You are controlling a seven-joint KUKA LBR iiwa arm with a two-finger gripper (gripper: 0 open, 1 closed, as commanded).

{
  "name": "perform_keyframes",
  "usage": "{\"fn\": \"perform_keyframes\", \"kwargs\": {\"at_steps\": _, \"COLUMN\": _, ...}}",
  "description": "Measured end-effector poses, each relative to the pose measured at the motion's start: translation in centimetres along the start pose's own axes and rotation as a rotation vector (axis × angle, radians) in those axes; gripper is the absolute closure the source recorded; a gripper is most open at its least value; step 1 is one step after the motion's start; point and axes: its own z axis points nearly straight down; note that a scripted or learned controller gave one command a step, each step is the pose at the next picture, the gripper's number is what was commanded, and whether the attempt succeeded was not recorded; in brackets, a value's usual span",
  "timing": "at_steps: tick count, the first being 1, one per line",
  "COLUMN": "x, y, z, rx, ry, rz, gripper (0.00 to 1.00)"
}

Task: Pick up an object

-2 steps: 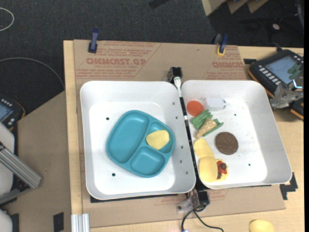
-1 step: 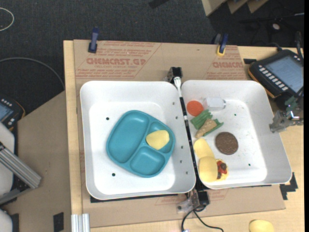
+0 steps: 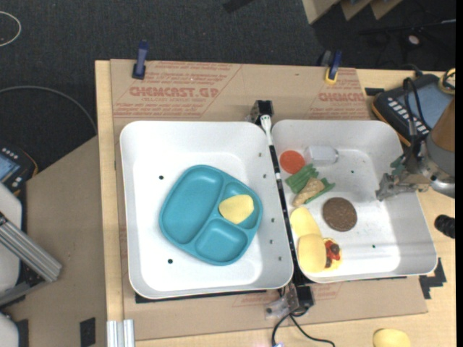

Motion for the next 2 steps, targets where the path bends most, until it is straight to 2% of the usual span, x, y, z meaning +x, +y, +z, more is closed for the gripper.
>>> {"fn": "perform_keyframes", "kwargs": {"at_steps": 1, "x": 5.8, "y": -2.1, "z": -14.6, "rx": -0.026, "ry": -0.004, "rz": -0.008, "gripper": 1.0}}
{"fn": "perform_keyframes", "kwargs": {"at_steps": 2, "x": 12.5, "y": 9.6, "z": -28.8, "rx": -0.037, "ry": -0.005, "rz": -0.014, "gripper": 1.0}}
